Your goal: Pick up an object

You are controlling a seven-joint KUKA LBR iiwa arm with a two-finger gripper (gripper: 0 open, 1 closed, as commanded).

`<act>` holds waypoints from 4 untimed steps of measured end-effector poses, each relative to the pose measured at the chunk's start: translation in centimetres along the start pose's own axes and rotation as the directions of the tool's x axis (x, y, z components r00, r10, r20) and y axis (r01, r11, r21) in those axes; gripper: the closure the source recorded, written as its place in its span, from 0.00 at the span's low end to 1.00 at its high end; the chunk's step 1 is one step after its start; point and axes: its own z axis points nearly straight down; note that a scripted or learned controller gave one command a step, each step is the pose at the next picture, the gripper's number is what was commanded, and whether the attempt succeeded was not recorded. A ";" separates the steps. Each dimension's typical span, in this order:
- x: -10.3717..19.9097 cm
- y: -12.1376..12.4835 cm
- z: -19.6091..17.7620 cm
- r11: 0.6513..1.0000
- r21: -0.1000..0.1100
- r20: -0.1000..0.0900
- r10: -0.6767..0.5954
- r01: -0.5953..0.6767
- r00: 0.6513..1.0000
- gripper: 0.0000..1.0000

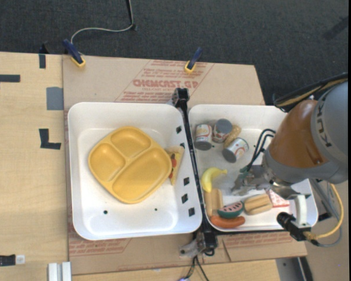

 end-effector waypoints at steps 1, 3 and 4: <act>0.0 0.0 0.0 1.000 0.000 0.000 0.000 0.000 1.000 0.00; 1.2 0.1 1.3 1.000 -0.014 0.019 0.013 -0.013 1.000 0.00; 1.3 0.1 1.3 1.000 -0.015 0.020 0.014 -0.014 1.000 0.00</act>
